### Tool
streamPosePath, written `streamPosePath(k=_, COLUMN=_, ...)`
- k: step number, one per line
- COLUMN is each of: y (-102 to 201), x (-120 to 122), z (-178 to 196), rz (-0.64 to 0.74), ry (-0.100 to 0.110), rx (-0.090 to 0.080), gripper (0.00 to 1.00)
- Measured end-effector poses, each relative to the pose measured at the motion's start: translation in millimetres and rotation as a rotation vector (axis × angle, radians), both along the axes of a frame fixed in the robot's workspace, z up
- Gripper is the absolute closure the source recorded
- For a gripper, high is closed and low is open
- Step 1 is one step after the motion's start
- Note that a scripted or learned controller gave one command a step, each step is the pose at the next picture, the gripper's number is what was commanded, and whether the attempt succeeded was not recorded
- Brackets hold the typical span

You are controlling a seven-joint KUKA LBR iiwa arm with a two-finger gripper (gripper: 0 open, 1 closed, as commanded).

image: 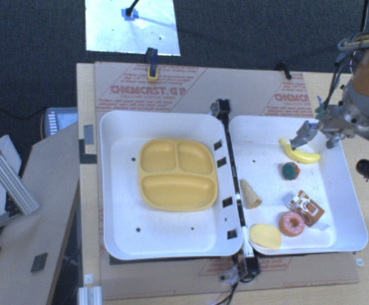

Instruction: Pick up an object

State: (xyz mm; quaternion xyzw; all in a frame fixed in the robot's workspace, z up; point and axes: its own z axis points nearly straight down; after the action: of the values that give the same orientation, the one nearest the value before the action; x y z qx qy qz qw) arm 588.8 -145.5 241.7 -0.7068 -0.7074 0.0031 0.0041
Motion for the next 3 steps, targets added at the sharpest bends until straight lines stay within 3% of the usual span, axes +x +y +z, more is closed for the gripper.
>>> streamPosePath(k=1, y=0.3, x=2.4, z=6.7, rz=0.002, ry=-0.012, rx=-0.002, gripper=0.00)
streamPosePath(k=3, y=8.1, x=5.9, z=-78.5, rz=0.000, ry=-0.009, rx=-0.001, gripper=0.00)
